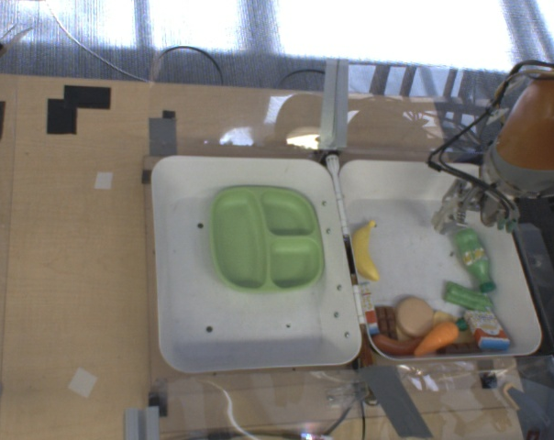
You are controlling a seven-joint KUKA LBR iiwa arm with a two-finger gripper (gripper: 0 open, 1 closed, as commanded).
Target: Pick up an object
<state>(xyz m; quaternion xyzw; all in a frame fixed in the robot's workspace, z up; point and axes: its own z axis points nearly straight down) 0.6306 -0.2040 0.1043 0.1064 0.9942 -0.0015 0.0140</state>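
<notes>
My gripper (pixel 474 214) hangs over the upper right part of the right bin (pixel 401 200), its fingers spread open with nothing between them. Just below it lies a green bottle (pixel 474 258), apart from the fingertips. A yellow banana (pixel 365 251) lies by the bin's left wall. Along the bin's front edge sit a brown round bun (pixel 415 317), an orange carrot (pixel 436 338), a red-brown sausage (pixel 396 345), a green pod-like piece (pixel 467 295) and a small carton (pixel 488 330).
The left bin (pixel 181 273) holds a green divided plate (pixel 265 237). A metal divider post (pixel 333 108) stands behind the seam between the bins. Black cables (pixel 465 140) loop from the arm's orange band (pixel 538 122) at the right.
</notes>
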